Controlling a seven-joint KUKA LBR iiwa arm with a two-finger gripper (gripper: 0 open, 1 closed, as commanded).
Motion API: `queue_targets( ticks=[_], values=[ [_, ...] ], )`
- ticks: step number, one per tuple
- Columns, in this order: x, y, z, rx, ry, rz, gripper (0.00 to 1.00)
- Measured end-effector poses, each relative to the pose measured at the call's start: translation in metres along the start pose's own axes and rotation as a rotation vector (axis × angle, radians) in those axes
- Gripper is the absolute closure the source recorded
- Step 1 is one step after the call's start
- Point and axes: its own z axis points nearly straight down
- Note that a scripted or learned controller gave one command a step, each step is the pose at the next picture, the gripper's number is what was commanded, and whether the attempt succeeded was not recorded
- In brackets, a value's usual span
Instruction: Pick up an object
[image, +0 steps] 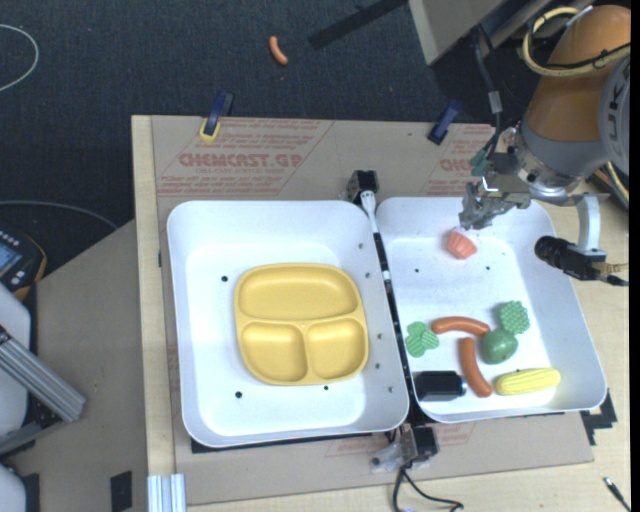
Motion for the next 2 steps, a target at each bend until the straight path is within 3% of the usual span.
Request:
queue_targets(
  ticks=[2],
  values=[
    [0.055, -0.093, -0.006, 0.008, 0.003, -0.001, 1.0]
  ],
)
